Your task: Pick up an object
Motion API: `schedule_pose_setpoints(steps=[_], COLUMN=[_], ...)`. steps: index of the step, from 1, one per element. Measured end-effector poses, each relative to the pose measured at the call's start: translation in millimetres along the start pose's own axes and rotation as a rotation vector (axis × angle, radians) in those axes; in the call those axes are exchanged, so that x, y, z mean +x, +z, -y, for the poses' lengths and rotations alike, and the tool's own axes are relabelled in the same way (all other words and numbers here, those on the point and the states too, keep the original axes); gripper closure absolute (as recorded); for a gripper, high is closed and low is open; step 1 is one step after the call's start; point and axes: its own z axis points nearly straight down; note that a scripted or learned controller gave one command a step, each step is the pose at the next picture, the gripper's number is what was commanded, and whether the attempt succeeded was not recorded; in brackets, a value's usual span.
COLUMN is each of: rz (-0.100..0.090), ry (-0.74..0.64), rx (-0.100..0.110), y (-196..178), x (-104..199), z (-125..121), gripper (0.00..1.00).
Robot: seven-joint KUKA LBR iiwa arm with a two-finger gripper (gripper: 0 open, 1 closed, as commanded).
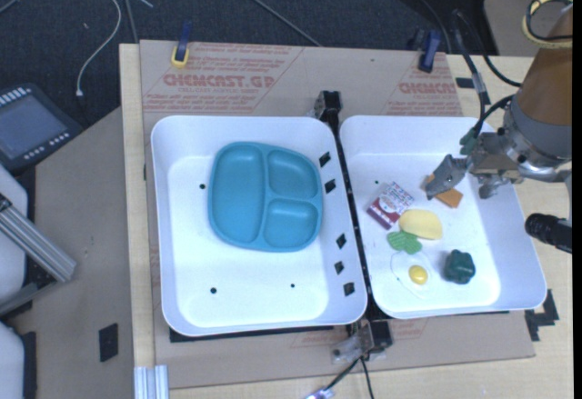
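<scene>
Hovering low in right-hand shallow white bin [509,293], toward its 1 o'clock corner: grey two-finger gripper [452,179], fingers apart, nothing between them. Just beside, at 5 o'clock of the tips: small orange wedge-shaped block [450,198], likely pick target by closeness. Clustered near bin centre, apparently for easy reach: red-and-white crinkled packet [391,204], yellow rounded toy lump [421,224], green leafy toy piece [405,242], dark green toy pepper [458,267], toy fried egg [416,275]. Resting in left-hand shallow white bin [182,279]: blue three-compartment plastic tray [265,195], well apart from pick zone.
</scene>
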Motion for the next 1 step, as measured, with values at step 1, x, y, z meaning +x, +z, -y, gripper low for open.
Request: schedule_pose_setpoints(steps=[1], rz=[0.002], ry=[-0.003], rx=[-0.013], y=[-6.2], x=[0.3], z=[-2.2], gripper=[0.0])
